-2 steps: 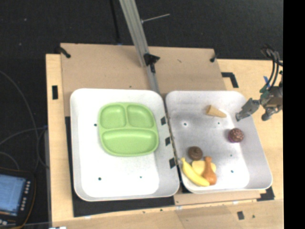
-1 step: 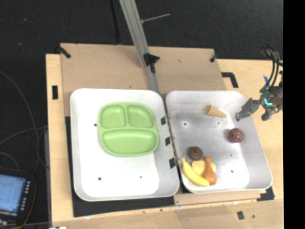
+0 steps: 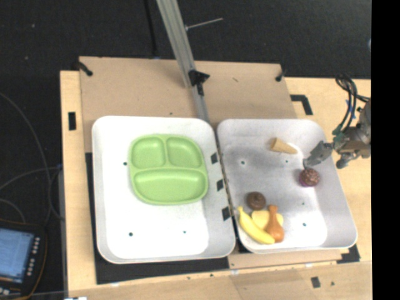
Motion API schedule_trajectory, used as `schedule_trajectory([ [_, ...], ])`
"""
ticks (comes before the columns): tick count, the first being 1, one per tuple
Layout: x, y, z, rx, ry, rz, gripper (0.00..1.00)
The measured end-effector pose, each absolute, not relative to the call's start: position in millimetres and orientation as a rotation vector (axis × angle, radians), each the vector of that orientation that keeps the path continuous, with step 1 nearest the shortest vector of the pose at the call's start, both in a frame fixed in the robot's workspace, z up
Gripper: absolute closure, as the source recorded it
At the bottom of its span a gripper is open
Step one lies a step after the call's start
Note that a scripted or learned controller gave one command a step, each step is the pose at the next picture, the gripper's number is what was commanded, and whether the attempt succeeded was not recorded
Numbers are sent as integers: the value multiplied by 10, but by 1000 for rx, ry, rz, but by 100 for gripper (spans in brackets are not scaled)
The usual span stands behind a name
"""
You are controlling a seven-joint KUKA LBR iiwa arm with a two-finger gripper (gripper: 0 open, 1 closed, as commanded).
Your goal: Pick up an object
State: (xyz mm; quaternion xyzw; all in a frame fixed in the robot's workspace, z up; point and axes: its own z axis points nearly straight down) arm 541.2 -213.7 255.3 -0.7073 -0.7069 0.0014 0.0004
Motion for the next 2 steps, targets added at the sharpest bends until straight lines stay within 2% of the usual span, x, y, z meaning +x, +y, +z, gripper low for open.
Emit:
schedule_trajectory([
  [1,5370,-2192,1935,-2220,-2218,6,0],
  [2,5383,-2220,1510,-2222,-2219,4,0],
])
